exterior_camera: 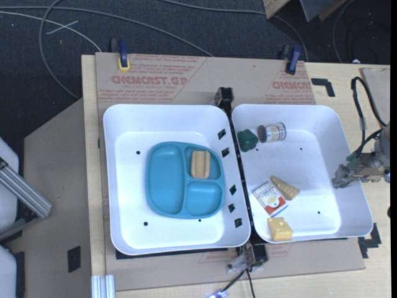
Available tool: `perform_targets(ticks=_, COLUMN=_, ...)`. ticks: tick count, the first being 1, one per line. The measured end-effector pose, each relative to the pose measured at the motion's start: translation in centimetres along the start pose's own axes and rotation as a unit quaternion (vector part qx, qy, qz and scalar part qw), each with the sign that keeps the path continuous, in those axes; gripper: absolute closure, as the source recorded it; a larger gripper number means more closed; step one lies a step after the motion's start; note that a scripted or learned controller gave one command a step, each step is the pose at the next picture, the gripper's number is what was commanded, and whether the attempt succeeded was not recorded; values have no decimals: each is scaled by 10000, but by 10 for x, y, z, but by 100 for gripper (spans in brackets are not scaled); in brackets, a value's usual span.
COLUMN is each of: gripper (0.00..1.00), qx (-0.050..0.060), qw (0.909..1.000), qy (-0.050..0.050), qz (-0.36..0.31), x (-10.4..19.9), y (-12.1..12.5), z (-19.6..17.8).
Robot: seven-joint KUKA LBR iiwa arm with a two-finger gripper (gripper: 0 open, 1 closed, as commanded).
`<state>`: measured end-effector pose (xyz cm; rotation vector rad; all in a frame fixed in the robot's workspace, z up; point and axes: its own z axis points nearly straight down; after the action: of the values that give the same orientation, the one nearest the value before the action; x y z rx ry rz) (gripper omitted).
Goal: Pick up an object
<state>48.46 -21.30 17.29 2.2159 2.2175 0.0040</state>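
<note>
The right bin [322, 120] holds several small things. A dark green lump [249, 139] lies next to a small jar on its side [272, 132] at the back left. Nearer the front lie a tan cone [285, 188], a white and red packet [268, 198] and a yellow block [280, 229]. My gripper [344, 177] hangs low at this bin's right wall, well apart from all of them, with nothing seen in it.
The left bin [124, 141] bears a blue divided plate [167, 182] with a tan piece of bread [200, 164] in its top right compartment. Black clips [224, 96] join the bins along the middle. Cables run at the far right [363, 104].
</note>
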Motion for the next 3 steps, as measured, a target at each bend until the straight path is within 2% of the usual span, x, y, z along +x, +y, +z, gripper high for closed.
perform_targets(ticks=2, gripper=100, qx=-5, qw=10000, qy=-1, qz=-4, x=-5, y=8, z=-99)
perform_targets(ticks=3, gripper=100, qx=36, qw=10000, qy=32, qz=-33, x=55, y=28, z=-90)
